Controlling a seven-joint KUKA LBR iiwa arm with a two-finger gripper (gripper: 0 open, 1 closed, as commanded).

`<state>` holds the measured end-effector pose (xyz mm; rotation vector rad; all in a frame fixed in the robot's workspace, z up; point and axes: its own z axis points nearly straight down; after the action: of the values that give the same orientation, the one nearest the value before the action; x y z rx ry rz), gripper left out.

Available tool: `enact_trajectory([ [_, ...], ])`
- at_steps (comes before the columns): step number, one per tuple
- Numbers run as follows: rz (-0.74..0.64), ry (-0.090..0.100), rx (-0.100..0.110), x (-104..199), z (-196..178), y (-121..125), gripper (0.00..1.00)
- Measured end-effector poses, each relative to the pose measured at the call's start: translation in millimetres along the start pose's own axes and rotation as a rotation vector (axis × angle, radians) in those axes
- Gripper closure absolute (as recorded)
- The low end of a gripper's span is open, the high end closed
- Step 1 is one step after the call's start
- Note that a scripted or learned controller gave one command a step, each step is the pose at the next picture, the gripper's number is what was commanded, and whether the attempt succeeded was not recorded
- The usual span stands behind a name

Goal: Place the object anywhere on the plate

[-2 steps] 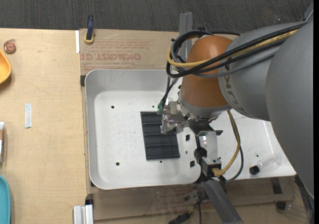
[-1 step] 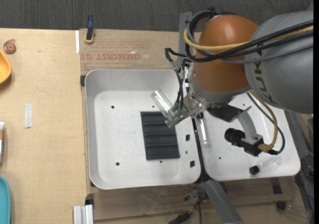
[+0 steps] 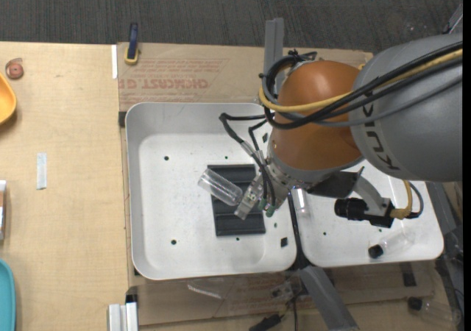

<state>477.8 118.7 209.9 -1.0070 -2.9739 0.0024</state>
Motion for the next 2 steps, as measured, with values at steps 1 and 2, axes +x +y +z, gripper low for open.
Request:
enact_trajectory([
  [1, 0.048, -0.002, -0.001, -93, -23, 98, 1.00],
  [2, -0.172, -0.003, -0.002, -66, -74, 104, 1.00],
])
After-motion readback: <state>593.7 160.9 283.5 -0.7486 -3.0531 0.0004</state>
